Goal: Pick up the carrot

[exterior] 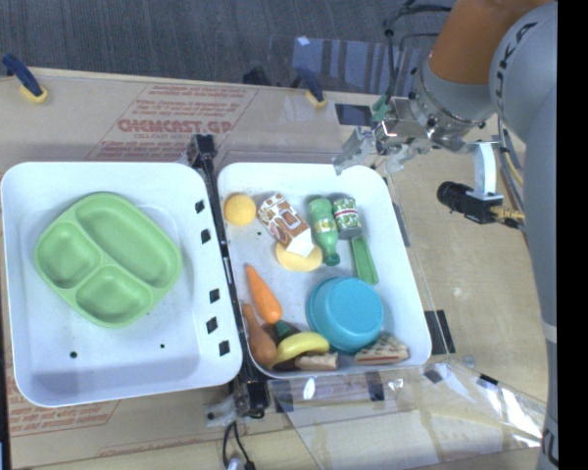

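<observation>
— Where is the carrot (264, 295) seen?

— It is seen in the right bin (400, 262), near that bin's left wall, lying at a slant just above a second orange piece (259, 339) and a banana (303, 345). A blue bowl (345, 313) is placed to its right, apart from it.

— And the claw (365, 146)?

— It is held above the far right corner of the right bin, well apart from the carrot. Nothing is seen between its fingers; how wide they are set cannot be told.

— What is kept in the left bin (20, 292)?

— A green divided plate (108, 258) is laid there, toward the bin's left side.
</observation>
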Robot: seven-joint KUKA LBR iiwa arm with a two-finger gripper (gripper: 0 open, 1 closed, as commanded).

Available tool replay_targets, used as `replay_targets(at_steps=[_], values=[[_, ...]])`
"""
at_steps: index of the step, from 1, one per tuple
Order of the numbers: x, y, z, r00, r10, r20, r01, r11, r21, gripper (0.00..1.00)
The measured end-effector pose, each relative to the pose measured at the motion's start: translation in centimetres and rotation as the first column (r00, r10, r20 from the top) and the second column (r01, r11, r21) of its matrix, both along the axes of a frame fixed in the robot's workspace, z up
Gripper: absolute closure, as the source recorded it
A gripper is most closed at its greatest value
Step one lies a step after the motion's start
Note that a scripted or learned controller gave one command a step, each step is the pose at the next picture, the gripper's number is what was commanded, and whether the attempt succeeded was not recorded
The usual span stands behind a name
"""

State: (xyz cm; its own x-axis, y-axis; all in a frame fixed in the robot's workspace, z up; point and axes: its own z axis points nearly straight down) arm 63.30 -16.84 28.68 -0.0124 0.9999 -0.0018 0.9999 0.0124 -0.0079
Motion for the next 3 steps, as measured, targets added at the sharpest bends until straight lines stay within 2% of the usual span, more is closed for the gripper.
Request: replay_targets(at_steps=[1,2,3], values=[[-6.5,5.4,-16.0,1.000,-0.024,-0.014,0.024,1.000,0.005,0.00],[-12.2,6.7,-18.9,0.990,-0.139,0.031,0.139,0.990,-0.002,0.00],[-15.3,6.9,-19.3,0.964,-0.267,0.014,0.267,0.964,0.001,0.00]])
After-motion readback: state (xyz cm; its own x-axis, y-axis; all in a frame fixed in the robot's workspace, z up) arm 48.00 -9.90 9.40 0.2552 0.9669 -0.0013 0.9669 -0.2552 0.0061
